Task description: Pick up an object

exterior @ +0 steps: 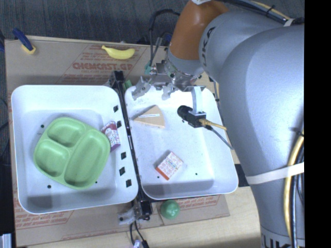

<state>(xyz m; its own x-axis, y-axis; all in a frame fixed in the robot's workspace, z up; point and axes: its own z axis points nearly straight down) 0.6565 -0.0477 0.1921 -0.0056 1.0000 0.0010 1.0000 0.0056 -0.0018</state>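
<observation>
Two shallow white bins are set side by side on a cardboard-covered counter (pixel 77 68); the tool (pixel 153 93) is seen low over the far end of the right bin (pixel 227 175), reached in from the right on the grey arm (pixel 258 87); its two fingers (pixel 138 91) are held apart, and nothing is seen between them. A tan wedge (pixel 150 117) is laid flat on the floor of the right bin, just in front of the tool and near the wall shared with the left bin; whether it is touched by the fingers cannot be told. A small orange-and-white box (pixel 169 165) is placed nearer the front of the same bin, well apart from the wedge. In the left bin (pixel 15 138) a green divided plate (pixel 71 151) is laid, and a small red-and-white packet (pixel 111 135) is found just beside its right edge. Outside the bins, a yellow banana (pixel 118 51) is seen on the cardboard behind them; a green ball (pixel 169 209) is seen in front of the right bin.
</observation>
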